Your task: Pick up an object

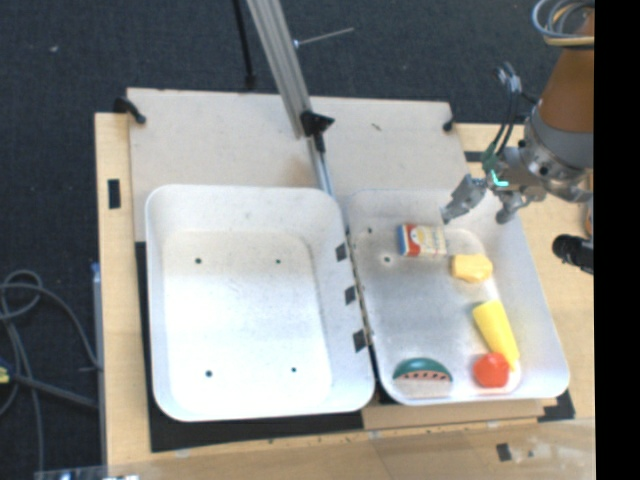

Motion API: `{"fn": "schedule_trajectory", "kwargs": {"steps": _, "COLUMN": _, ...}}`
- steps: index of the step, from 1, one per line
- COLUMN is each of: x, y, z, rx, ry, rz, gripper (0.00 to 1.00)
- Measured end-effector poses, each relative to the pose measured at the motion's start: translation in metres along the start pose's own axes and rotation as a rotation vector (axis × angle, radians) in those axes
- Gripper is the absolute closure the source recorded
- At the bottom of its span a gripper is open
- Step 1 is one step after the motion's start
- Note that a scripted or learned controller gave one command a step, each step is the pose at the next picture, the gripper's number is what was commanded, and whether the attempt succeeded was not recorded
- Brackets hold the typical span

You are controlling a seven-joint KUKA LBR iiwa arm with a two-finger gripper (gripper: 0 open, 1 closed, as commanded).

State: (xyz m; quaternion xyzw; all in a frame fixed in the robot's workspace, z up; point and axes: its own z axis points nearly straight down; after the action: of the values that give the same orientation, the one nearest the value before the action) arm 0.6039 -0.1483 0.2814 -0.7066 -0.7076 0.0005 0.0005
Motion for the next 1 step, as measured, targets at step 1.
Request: {"fn": "schedule_trajectory", "kwargs": {"steps": 1, "x": 0.0, "y": 0.0006, "z": -0.0018, "rx": -0.003, "ry": -0.001, "rz": 0.0, "gripper": 0.0}}
